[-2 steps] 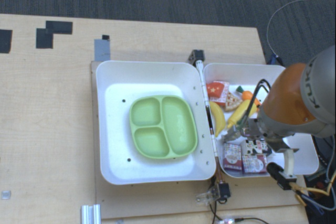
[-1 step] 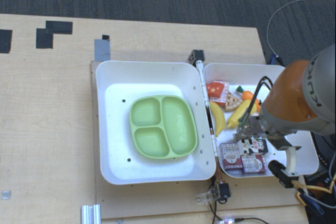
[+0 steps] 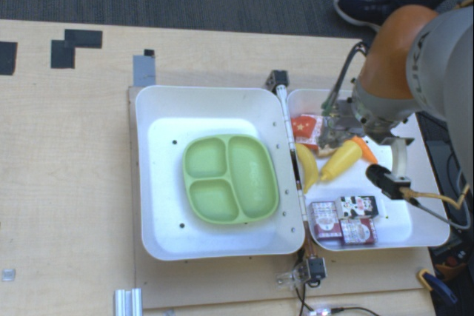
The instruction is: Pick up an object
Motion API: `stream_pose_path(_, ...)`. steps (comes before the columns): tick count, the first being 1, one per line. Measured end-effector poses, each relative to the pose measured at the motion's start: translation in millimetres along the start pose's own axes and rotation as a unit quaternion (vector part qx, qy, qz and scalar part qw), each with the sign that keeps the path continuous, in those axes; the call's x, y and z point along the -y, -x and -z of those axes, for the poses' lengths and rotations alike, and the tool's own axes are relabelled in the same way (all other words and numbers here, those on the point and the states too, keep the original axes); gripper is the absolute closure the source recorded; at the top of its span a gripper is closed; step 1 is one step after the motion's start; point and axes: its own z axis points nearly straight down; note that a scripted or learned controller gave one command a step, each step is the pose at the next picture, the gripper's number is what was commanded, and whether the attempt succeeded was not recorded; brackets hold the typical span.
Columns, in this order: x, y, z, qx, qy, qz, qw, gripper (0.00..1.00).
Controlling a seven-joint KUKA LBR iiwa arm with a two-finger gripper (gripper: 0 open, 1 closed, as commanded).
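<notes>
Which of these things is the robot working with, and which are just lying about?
Job: gripper; beside it yellow toy, banana, orange piece, red packet; right bin.
Lying about: green divided plate, left bin, small printed boxes.

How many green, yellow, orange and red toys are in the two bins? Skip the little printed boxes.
Green: 1, the plate
Yellow: 2, the banana and a yellow piece
Orange: 1, the orange piece
Red: 1, the red piece
Total: 5
</notes>
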Motion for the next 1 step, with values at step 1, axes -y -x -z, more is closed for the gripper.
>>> stream_pose_path(1, -0.5, -0.4, 0.5, 0.000, 0.000, 0.001, 1.0000, 0.00)
